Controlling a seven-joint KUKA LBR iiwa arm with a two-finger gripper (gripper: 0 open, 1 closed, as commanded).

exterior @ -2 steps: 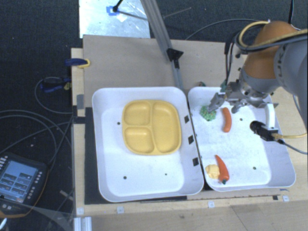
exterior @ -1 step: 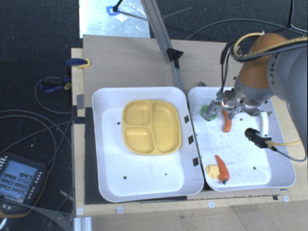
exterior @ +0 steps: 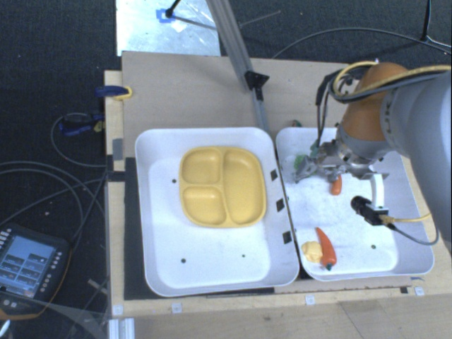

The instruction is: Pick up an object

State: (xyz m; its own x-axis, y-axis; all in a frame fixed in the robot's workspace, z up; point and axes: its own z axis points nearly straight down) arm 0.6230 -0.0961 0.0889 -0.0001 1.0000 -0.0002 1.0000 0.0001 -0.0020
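Broadly, the tabletop [exterior: 191,90] is a tan board that carries two shallow white bins side by side, touching along their inner edges. My arm [exterior: 417,111] comes in from the right, grey with an orange band above the wrist, and bends down over the upper part of the right bin [exterior: 409,260].

The left bin [exterior: 162,253] holds a yellow divided plate [exterior: 222,186] with three compartments, lying flat in the bin's upper middle. A grey pole [exterior: 229,30] slants across the tabletop from above and ends near the gap between the bins.

My gripper [exterior: 332,171] hangs low in the upper part of the right bin, its metal parts spread above the bin floor. A small orange piece [exterior: 336,185] shows right at its tip, but I cannot tell whether it sits between my fingers or just beneath them, nor whether the gripper is open or closed. A small green object [exterior: 299,163] lies just left of the gripper.

Well apart from me, near the lower edge of the right bin, an orange carrot [exterior: 325,247] lies at a slant, with a small pale yellow object [exterior: 311,251] touching its left side.
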